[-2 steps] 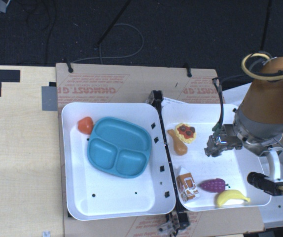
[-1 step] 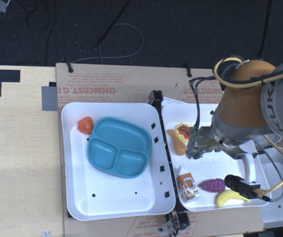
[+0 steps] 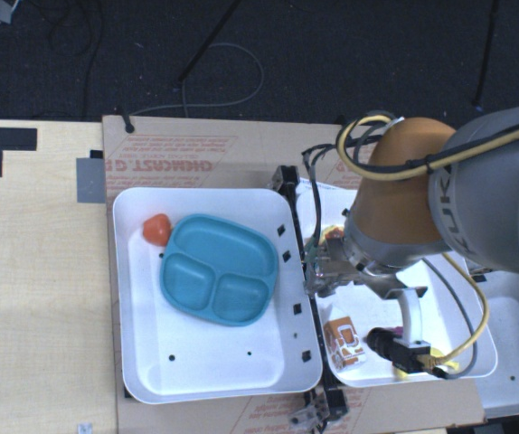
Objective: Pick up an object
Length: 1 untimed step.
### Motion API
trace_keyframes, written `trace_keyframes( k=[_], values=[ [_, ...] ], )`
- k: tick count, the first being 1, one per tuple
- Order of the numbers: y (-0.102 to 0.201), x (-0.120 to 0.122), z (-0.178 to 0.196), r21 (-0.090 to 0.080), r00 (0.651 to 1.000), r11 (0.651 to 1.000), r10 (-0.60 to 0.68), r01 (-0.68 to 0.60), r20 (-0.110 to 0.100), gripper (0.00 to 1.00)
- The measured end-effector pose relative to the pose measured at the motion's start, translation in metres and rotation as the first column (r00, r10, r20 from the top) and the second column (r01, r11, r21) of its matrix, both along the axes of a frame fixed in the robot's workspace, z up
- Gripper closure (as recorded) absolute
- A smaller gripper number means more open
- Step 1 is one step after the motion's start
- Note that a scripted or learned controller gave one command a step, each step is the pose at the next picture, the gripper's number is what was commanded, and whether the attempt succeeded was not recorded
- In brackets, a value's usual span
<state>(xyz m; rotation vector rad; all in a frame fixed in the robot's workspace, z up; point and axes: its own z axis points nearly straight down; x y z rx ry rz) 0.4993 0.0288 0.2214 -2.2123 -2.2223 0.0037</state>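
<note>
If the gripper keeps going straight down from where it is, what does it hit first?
Probably the right bin's white floor near its left wall. The gripper hangs above the small orange-and-white box, which looks just off that line; depth is unclear.

The arm [image 3: 476, 197] is a thick, rounded grey tube, smooth and matte. Just beside the grey casing sits a wide orange band [image 3: 402, 183], domed and slightly glossy, the brightest part of the body. Below the orange band the wrist narrows into a grey metal collar [image 3: 368, 259] with small dark fittings along its edge. Yellow cables [image 3: 361, 143] loop over the top of the orange band, paired with thin black ones, and another yellow cable [image 3: 476, 319] curves away beneath the collar. A pale bracket [image 3: 410, 310] hangs under the collar, ending in a black block [image 3: 395, 346].
</note>
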Motion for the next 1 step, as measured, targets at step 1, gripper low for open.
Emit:
trace_keyframes(
  k=[1],
  values=[
    [0.0561, 0.0049, -0.006, -0.001, 1.0, 1.0, 0.0, 0.0, 0.001, 1.0]
  ],
)
